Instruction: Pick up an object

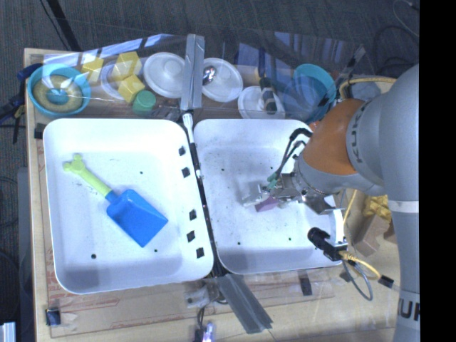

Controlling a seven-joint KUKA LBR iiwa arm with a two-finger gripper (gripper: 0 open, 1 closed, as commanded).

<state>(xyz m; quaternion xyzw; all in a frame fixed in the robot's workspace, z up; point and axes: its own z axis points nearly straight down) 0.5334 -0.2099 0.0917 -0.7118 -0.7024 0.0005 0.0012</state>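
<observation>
**End effector low in the right bin**

In the right shallow white plastic bin [235,251], the grey arm's end effector [265,191] sits low over a small purple object [266,204]; whether it grips is unclear. The left white bin [64,262] holds 1 blue plastic scoop with a yellow-green handle [125,209]. Beyond, cups and lids crowd the tabletop [214,77].
</observation>
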